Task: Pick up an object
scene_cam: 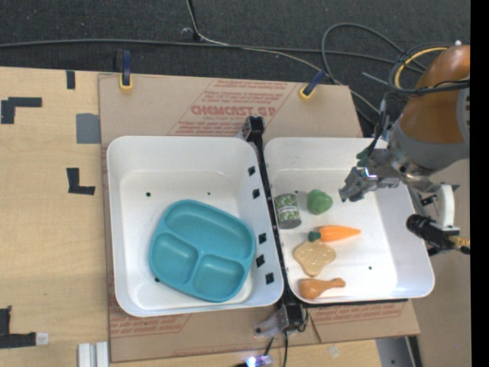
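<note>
While my pincer (353, 190) hovers over the right bin (397, 243), grip state impossible to tell, the green ball (320, 201) sits just left of it and the carrot (338, 234) just below.

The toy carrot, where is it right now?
In the right bin, the toy carrot lies just below the green ball and above the tan cookie piece.

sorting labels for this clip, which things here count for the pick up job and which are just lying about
For the job:
pincer, above the right bin
green lump
toy carrot
small green can
beige flat piece
toy drumstick

Lying about:
teal divided tray in the left bin
yellow clamps on the cardboard
black cables
</note>
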Controlling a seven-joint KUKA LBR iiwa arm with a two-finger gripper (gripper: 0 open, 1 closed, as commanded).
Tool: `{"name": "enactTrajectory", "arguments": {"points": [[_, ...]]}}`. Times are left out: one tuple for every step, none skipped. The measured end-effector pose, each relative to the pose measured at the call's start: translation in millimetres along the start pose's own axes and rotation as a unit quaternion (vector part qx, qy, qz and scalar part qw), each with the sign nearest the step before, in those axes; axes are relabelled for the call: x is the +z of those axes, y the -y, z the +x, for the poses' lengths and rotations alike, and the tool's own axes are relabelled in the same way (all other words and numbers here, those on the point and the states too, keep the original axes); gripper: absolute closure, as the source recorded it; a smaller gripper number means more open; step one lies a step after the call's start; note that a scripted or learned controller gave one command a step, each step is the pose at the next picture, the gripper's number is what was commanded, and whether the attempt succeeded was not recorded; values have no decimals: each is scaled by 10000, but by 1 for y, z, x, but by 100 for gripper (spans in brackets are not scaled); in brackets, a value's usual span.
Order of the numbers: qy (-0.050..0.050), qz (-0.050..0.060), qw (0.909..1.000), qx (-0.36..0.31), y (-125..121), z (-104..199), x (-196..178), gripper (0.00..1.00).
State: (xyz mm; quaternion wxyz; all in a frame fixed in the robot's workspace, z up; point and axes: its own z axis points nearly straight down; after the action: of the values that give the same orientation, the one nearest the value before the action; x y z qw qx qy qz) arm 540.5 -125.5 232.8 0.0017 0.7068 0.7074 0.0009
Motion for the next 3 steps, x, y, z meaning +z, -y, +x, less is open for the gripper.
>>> {"name": "enactTrajectory", "arguments": {"points": [[-13, 21, 10000, -28, 6, 61, -4, 100], [-14, 30, 10000, -32, 7, 123, 6, 100], [-11, 34, 10000, -27, 16, 175, 14, 100]]}}
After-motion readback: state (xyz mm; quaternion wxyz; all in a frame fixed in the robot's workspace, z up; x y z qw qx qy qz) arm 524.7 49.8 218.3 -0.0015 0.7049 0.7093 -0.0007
